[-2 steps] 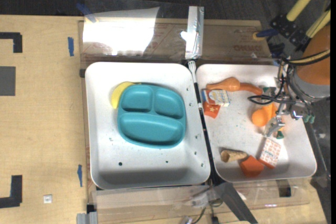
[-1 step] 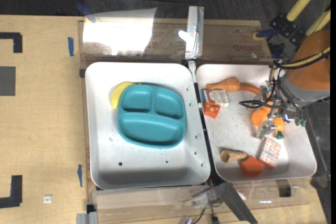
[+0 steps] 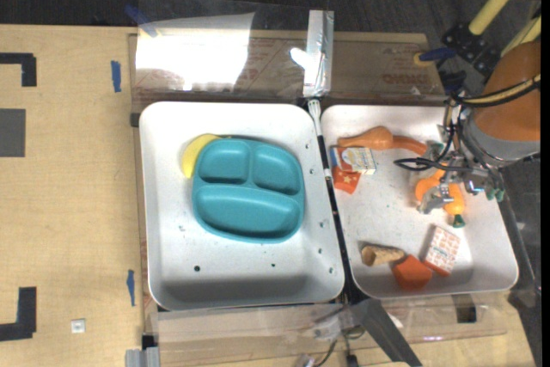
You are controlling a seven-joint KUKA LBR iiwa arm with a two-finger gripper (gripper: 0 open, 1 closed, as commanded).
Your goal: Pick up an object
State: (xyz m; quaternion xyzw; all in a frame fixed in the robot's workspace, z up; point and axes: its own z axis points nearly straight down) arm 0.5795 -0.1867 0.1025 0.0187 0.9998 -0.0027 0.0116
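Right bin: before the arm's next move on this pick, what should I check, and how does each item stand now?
1. Hand over the right bin: ok.
2. Target beneath it: an orange object lies there, ok.
3. Object between the fingers: cannot tell.
4. Neighbours clear of it: patterned box apart, ok.
5. Left bin with teal tray out of the arm's way: ok.

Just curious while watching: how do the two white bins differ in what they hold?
The left white bin holds one big teal divided plate lying over a yellow thing. The right white bin holds several small items, mostly orange, scattered apart, with the gripper over them. Both bins are shallow and similar in size.
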